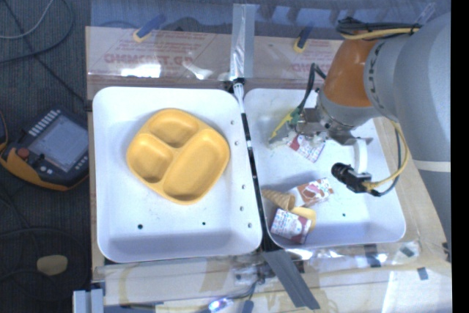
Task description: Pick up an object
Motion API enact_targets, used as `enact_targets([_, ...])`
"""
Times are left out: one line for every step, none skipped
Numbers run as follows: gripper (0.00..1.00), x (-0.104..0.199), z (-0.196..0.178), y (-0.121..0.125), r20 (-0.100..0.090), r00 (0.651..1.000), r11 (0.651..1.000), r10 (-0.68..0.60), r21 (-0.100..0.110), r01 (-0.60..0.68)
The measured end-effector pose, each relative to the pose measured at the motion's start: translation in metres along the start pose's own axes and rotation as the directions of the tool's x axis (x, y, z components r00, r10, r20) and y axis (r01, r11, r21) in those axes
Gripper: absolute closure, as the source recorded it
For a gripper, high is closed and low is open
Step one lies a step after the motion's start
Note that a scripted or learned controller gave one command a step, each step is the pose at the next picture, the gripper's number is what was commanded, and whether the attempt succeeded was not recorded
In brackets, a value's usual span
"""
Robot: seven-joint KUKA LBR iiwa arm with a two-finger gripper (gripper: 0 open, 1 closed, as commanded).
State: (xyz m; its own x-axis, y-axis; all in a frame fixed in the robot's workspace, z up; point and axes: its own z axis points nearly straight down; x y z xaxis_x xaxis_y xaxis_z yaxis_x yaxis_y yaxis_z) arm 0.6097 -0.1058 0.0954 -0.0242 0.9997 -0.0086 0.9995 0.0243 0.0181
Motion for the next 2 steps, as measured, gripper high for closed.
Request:
enact_targets([0.00,-0.003,0.002,0.053,-0.003,1.000,1.000,0.012,0.006,-0.012])
enact_targets([1.00,-0.005,-0.011,0.053,-0.001,1.000,1.000,0.013,0.008,-0.013])
